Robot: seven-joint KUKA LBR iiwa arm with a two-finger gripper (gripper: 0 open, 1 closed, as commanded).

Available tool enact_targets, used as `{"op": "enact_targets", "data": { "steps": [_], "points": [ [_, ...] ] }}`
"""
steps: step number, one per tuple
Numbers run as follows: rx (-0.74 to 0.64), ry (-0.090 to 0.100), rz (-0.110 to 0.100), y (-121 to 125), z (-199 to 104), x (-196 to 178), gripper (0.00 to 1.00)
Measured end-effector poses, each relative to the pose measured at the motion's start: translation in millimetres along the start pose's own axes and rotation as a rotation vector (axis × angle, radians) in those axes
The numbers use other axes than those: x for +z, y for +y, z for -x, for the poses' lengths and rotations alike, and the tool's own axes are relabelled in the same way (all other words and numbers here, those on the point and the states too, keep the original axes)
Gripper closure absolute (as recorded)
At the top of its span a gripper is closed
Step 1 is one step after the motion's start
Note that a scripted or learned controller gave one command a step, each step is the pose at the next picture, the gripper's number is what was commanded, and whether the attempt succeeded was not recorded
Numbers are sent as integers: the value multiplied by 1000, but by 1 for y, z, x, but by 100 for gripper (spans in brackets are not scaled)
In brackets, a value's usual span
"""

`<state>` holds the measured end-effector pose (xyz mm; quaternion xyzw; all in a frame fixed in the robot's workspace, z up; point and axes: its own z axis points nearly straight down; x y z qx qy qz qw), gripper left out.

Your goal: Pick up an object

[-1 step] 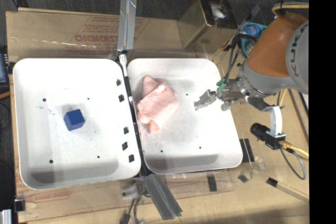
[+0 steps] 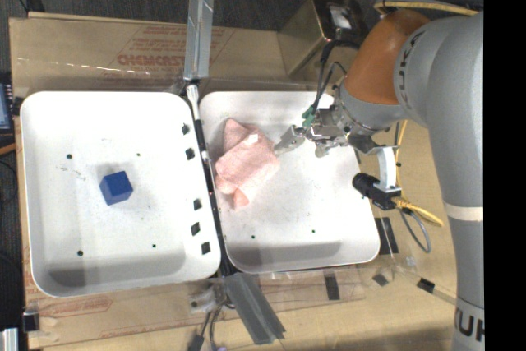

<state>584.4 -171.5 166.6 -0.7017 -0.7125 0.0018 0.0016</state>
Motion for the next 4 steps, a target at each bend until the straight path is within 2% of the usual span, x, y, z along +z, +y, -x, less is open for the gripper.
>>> {"op": "enact_targets", "data": {
  "steps": [1, 2, 3, 4],
  "points": [
    [-103, 1, 6, 37, -55, 67, 0],
    [-91, 0, 4, 57, -40, -10, 0],
    [-203, 1, 0, 73, -69, 20, 0],
    [-257, -1, 9, 37, -24, 71, 0]
  ]
}}
